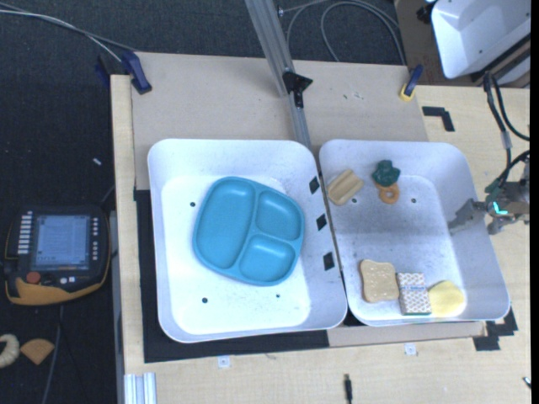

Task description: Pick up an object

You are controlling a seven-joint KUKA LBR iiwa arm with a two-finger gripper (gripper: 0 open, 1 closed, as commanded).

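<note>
Spreading across the middle of the wooden bench (pixel 210 82), the two white bins sit side by side. The left bin (pixel 173 310) carries only a blue divided plate (pixel 248 230), which is wide, flat and likely too broad for a two-finger grasp. The right bin (pixel 404 234) holds the realistic targets.

Along its near wall three pieces lie in a row: a toast slice (pixel 379 281), a patterned block (pixel 413 293) touching it, and a yellow lemon-shaped piece (pixel 446 298) pressed against the block's right side. At the far end sit a tan bread roll (pixel 344 187), a dark green toy (pixel 386 172) and, just near of it, a small orange ring (pixel 388 195).

The gripper (pixel 473 215) hangs at the right bin's right wall, well apart from every piece. It is small and dim there, so I cannot tell whether it is released or clenched, and nothing shows as held.

Several things could go wrong, in my judgement:
- A descent where it hangs now would probably meet the sloped wall or bare floor and close on nothing.
- A try at the near row risks jamming against a neighbour or nudging all three into the wall, since they are packed tight.
- The lemon-shaped piece looks rounded and may squirt out.
- The ring is low and thin, so it is easily missed.
- The green toy and ring lie close enough that one could be knocked while the other is sought.
</note>
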